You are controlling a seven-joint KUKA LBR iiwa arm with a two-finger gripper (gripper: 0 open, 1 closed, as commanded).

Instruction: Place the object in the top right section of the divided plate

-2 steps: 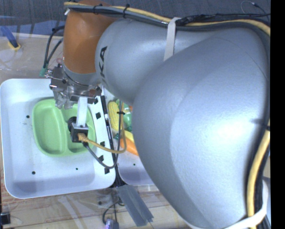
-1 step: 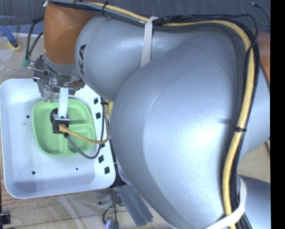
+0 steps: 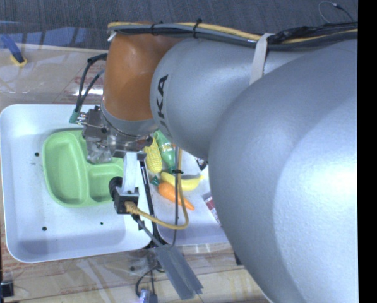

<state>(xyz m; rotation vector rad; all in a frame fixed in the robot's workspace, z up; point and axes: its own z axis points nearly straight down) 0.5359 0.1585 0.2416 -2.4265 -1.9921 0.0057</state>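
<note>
At the far left a blue-and-yellow tool (image 3: 12,50) lay on the table (image 3: 43,68), well apart from the work and playing no part in it. Next came the left white bin (image 3: 11,188), and in it the green divided plate (image 3: 68,169) sat flat, its long compartment toward the left and its smaller sections toward the right, so that the open wells faced up for a drop from above. Over the plate's right edge hung the hand (image 3: 103,145) — its metal body sat above the upper right part of the plate, which suggested it had been brought there for the placing. Whether its fingers were open or closed could not be told, for the wrist and cables covered them, and no object could be made out in it.

Further right, in the second bin (image 3: 207,226), toy food lay in a small heap: a corn cob (image 3: 154,158), a carrot (image 3: 173,196) and a banana (image 3: 189,183), touching one another. Which of these was the object meant for the plate could not be judged — the grey arm (image 3: 270,169) hid most of that bin.
</note>
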